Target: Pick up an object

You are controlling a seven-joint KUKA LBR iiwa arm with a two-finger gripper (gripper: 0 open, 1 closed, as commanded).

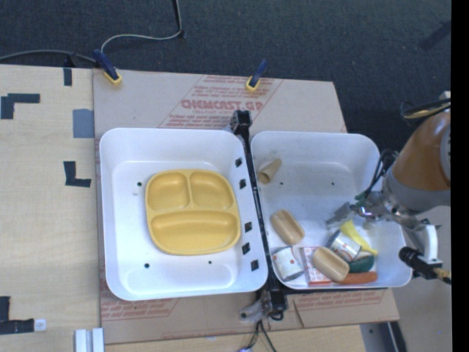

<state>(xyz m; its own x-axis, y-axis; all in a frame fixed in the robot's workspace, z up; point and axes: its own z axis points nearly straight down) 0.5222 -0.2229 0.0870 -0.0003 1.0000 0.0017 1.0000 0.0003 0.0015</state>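
The gripper (350, 215) is seen low in the right bin (315, 147) near a yellow item (356, 237); its state cannot be told, and nothing is judged lifted yet.

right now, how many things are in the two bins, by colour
yellow: 2, the divided plate and a small piece by the claw
tan or brown: 3, rolls and a small piece
white: 1, packet
orange: 1, stick
grey: 1, can
total: 8
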